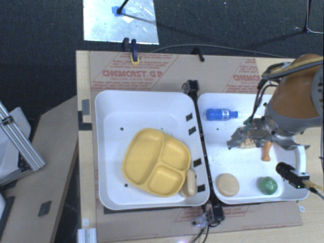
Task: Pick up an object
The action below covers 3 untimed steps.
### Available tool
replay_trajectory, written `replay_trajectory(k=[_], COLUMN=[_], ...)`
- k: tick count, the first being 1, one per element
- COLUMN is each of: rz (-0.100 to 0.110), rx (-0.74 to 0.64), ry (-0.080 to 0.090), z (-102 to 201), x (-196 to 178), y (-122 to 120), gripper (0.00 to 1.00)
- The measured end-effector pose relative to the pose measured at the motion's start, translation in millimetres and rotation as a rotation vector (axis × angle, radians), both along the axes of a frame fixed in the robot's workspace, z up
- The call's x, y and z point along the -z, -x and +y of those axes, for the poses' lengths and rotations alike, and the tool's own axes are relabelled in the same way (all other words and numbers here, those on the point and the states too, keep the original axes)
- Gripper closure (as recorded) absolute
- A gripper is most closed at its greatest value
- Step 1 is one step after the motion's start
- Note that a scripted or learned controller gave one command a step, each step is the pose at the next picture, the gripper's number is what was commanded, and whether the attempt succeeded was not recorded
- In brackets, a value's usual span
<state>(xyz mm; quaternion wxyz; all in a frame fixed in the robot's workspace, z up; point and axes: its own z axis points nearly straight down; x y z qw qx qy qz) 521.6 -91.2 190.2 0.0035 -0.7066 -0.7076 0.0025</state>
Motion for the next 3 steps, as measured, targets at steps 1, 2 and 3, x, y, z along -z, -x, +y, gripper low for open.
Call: replay_trajectory(k=[1, 2, 3], rz=[-0.010, -0.006, -0.005], rx=[-0.002, 0.000, 0.000], ry=[0.001, 0.000, 0.000], z=[0.0, 2.0, 5.0], x=[-4.5, 38.0, 82.7], y=[-2.6, 1.3, 8.2], gripper=[0.00, 0.00, 0.00])
